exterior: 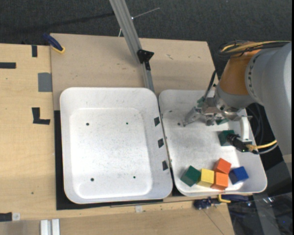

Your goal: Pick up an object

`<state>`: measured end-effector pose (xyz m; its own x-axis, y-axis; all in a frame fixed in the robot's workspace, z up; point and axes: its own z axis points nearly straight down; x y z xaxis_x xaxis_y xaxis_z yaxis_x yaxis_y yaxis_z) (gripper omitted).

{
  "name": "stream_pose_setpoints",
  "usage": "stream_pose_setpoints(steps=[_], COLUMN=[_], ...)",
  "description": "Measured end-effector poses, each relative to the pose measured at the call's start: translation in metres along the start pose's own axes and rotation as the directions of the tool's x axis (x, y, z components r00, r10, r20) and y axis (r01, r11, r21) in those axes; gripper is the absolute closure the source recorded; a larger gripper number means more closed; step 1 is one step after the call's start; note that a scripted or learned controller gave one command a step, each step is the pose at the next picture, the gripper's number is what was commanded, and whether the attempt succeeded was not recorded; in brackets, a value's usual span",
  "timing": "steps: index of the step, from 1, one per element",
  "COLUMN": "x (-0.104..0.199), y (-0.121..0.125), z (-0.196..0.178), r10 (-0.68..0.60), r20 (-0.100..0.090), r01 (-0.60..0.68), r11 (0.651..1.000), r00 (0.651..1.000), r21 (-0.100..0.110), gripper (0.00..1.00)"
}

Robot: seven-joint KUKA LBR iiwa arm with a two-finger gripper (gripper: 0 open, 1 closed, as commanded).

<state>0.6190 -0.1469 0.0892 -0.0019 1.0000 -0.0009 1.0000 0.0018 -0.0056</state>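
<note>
Several small blocks lie clustered in the near corner of the right bin [186, 148]: a green block [190, 176], a yellow block [207, 176], two orange blocks [224, 165] [220, 180] and a blue block [238, 174]. A dark green block [227, 136] lies apart at the bin's right side, close under the arm. My gripper [186, 120] hangs low over the far part of the right bin, pointing left, well away from the cluster. Nothing shows in its grasp.
The left bin [63, 106] stands beside the right one. A slanted metal pole [132, 33] runs down to the gap between the bins. The arm's grey and orange wrist [240, 80] overhangs the right bin's far right corner. A cable [257, 146] trails by the right rim.
</note>
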Motion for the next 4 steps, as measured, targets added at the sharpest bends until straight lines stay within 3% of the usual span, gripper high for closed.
stream_pose_setpoints(steps=[1, 3, 4], x=[0.001, 0.004, 0.004], y=[0.001, 0.009, 0.01], z=[-0.012, -0.12, -0.154], r10=[-0.001, 0.0, 0.0], r20=[-0.001, 0.0, -0.001], r01=[0.001, 0.0, 0.0], r11=[1.0, 1.0, 1.0], r00=[1.0, 1.0, 1.0], r21=[-0.003, -0.011, -0.009], gripper=[1.0, 1.0, 1.0])
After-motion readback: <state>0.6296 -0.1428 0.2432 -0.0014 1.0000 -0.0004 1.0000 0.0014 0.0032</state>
